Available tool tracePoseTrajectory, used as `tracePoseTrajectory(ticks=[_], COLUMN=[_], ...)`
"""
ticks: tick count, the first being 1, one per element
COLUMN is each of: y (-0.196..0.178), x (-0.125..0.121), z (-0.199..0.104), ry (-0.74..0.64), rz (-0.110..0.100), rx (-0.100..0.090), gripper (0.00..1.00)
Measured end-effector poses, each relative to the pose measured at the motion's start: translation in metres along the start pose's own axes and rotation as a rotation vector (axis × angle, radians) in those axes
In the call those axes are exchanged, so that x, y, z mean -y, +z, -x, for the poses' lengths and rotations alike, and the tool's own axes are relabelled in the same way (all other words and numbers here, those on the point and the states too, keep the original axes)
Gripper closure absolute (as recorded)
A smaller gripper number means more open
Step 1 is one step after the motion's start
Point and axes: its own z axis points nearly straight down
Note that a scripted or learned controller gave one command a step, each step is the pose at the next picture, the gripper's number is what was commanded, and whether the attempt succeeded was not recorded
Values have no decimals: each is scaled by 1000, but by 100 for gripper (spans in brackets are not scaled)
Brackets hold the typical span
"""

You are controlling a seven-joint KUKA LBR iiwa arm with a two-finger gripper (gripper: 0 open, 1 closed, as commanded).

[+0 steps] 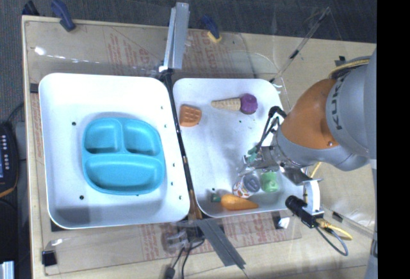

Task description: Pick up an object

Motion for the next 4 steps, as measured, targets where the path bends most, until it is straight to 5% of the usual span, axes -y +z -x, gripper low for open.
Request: tracePoseTrajectory(ticks=[1,2,3,4], y=[-112,-112,11,1], x=[-50,-50,6,4], z=[1,1,-2,-1], ry=[6,6,6,0], rz=[-3,-4,-4,-1], rx=[-2,-2,-2,0], gripper=[100,0,0,100])
